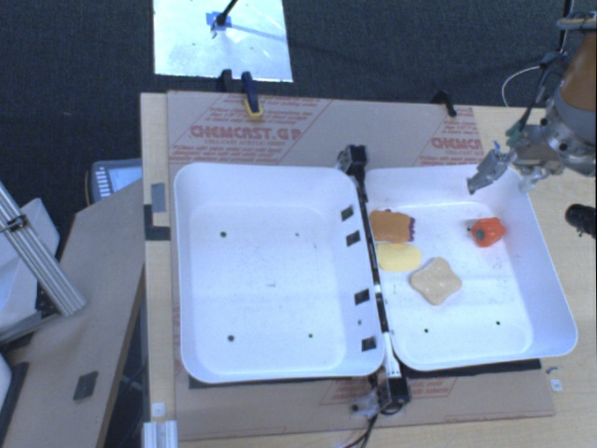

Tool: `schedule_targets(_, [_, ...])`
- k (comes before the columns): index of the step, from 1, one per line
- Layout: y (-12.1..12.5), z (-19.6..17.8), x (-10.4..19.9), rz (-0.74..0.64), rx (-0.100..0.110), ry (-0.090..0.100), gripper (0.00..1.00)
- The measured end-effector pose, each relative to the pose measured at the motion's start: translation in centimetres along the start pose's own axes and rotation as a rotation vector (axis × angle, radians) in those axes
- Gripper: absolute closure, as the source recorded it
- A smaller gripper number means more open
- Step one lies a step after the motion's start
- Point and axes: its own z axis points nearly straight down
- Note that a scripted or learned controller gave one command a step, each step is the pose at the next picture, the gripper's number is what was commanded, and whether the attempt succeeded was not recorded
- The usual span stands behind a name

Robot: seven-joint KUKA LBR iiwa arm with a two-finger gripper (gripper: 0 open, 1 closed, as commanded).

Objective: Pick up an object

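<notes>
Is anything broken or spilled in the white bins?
Nothing stands out. The orange toy, the brown piece, the yellow piece and the tan piece all lie loose in the right bin, with nothing spilled over its rim. The gripper hangs above the bin's far edge.

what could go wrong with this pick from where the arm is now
1. The gripper hangs above the right bin's far rim, holding nothing; coming straight down, it may hit the rim, not an object.
2. The orange-brown piece, yellow piece and tan piece lie close together, so a grasp there may nudge a neighbour or catch two.
3. The small red object might slip or roll away.
</notes>
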Motion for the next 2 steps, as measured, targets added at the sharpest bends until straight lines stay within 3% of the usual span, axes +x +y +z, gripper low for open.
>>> schedule_targets(1, [0.16,-28.30,5.43,-0.005,-0.021,-0.003,0.00])
schedule_targets(2, [0.19,-28.46,5.27,-0.006,-0.007,-0.002,1.00])
